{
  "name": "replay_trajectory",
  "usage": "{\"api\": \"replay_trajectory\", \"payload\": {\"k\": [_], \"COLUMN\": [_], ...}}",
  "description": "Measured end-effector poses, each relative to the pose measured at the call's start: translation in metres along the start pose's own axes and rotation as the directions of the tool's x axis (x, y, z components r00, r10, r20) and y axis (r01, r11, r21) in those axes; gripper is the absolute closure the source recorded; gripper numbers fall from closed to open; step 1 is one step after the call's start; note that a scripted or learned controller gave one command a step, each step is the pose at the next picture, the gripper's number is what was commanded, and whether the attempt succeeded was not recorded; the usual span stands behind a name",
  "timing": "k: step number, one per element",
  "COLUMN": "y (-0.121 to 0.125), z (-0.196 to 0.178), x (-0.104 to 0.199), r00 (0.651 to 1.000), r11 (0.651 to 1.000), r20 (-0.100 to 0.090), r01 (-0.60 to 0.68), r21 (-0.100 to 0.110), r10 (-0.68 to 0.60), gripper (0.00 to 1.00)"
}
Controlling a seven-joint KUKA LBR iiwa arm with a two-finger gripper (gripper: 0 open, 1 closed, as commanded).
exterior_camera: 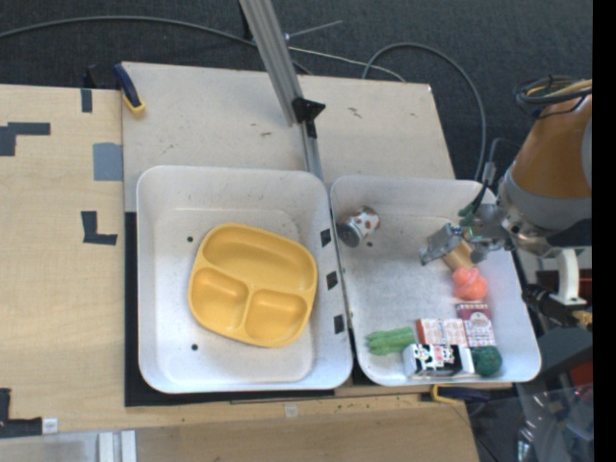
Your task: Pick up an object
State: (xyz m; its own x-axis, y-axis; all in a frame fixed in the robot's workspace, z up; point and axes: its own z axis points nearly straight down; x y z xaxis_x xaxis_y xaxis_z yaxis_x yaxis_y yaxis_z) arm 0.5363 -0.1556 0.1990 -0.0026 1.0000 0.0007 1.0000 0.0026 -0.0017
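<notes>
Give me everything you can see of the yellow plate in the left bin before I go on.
The yellow plate looks like smooth moulded plastic, a rounded rectangle with three compartments: one long one along the far side and two smaller ones nearer the camera. It lies flat and right side up on the floor of the left bin, turned at a slight angle to the bin's walls. Nothing lies in it.

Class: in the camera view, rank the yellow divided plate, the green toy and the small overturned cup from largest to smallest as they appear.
1. yellow divided plate
2. green toy
3. small overturned cup, close to the toy in size
</notes>
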Motion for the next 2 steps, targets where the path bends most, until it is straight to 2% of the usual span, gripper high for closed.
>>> {"api": "replay_trajectory", "payload": {"k": [1, 2], "y": [0.000, -0.001], "z": [0.000, 0.059], "x": [0.000, -0.009], "r00": [1.000, 1.000], "r11": [1.000, 1.000], "r20": [0.000, 0.000], "r01": [0.000, -0.002], "r21": [0.000, 0.006], "r10": [0.000, 0.002], "gripper": [0.00, 0.00]}}
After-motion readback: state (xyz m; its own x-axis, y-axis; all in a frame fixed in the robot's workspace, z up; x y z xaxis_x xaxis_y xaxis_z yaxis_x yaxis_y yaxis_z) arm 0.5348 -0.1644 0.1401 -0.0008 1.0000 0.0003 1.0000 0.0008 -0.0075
